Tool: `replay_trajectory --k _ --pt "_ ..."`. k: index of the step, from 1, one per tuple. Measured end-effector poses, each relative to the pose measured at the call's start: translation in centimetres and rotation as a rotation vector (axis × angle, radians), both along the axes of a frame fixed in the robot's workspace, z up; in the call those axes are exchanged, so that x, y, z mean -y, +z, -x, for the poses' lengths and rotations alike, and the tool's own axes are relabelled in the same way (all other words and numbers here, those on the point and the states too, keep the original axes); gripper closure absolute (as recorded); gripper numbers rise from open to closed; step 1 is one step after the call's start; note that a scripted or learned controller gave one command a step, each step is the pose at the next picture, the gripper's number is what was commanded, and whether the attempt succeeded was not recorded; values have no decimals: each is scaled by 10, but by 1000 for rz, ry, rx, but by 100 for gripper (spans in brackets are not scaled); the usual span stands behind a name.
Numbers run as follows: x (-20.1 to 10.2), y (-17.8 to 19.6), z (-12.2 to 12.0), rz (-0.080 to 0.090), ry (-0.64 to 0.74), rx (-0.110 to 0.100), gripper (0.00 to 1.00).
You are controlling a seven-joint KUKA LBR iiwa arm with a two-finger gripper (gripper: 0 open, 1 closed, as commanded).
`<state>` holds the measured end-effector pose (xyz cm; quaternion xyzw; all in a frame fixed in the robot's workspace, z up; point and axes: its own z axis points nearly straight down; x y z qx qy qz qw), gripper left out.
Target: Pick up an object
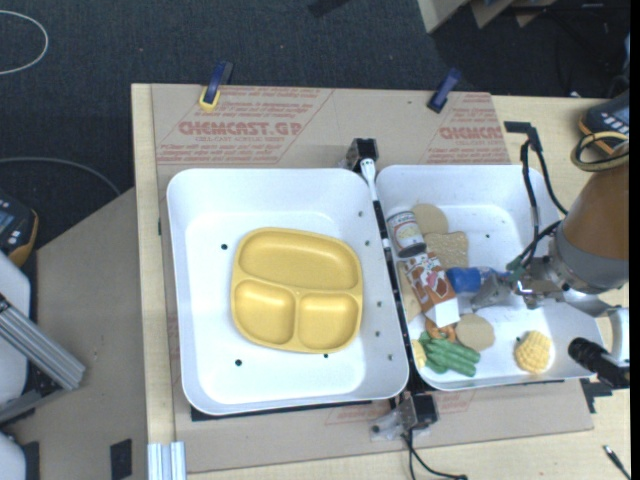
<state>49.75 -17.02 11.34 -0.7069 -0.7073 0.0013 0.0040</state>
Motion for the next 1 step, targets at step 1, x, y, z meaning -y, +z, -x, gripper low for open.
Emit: replay_trajectory --k 1 --pt "-1 -31 1 1 -1 2 0"
